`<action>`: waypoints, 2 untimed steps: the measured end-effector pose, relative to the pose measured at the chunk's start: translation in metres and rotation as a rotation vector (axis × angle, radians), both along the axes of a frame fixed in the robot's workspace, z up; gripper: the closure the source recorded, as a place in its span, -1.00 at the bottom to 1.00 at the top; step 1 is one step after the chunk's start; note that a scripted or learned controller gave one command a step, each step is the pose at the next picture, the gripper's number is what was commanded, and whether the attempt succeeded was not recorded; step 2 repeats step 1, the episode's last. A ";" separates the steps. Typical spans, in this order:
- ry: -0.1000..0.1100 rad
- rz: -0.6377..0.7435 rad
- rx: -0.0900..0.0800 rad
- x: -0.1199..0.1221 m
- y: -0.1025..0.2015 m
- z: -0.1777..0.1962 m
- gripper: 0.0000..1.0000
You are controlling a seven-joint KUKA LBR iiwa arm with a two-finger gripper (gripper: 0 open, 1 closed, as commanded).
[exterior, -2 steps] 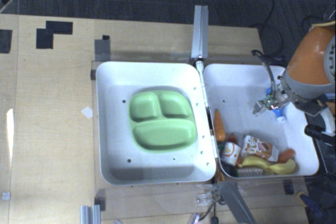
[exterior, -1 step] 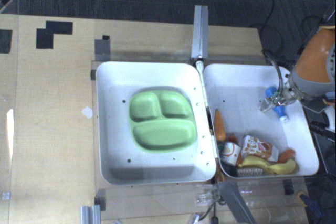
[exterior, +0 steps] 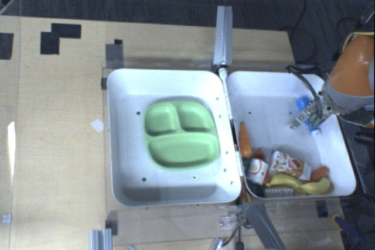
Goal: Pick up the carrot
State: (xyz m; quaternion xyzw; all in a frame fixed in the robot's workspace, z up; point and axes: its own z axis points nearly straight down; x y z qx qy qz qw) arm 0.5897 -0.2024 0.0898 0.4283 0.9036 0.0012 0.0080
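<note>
The carrot [exterior: 244,140] is a short orange root lying lengthwise against the left wall of the right bin [exterior: 263,91], its thick end toward the front. My gripper [exterior: 308,116] hangs over the right side of that bin, near its right wall, well apart from the carrot. Nothing shows in its grasp. The arm's orange band [exterior: 353,67] sits above it at the right edge of the view.
Just in front of the carrot, the bin's front corner holds a small can [exterior: 256,170], a printed packet [exterior: 288,164], a yellow banana [exterior: 299,187] and a reddish item [exterior: 320,173]. A green divided plate [exterior: 180,133] lies in the left bin [exterior: 126,126]. A metal rail [exterior: 223,38] runs between the bins.
</note>
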 end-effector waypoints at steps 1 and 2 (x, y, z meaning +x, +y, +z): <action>0.008 0.069 0.002 -0.050 -0.003 0.026 1.00; 0.008 0.069 0.002 -0.050 -0.003 0.026 1.00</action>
